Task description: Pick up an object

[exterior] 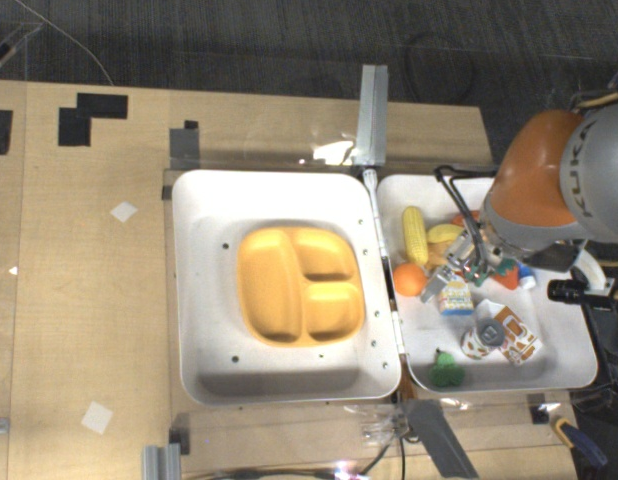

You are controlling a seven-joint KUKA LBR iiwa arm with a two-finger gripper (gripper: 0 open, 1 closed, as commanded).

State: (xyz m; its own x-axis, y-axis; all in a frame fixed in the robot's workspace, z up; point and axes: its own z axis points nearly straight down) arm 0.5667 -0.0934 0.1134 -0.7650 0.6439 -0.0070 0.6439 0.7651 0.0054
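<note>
My gripper (451,276) hangs low in the right bin (574,373), reaching in from the right. Directly under and in front of it lies a small white and blue carton (457,301). An orange ball (409,281) sits just left of the gripper, touching the bin's left wall. A yellow corn cob (414,234) lies behind the ball, and a yellow piece (444,234) lies beside it, partly under the wrist. A red and blue item (512,274) peeks out to the right of the gripper. Nothing is visibly lifted.
A brown and white snack packet (501,335) and a green toy (447,370) lie near the right bin's front. The left bin (204,268) holds a yellow divided tray (297,283). A metal post (373,118) stands behind the wall between the bins.
</note>
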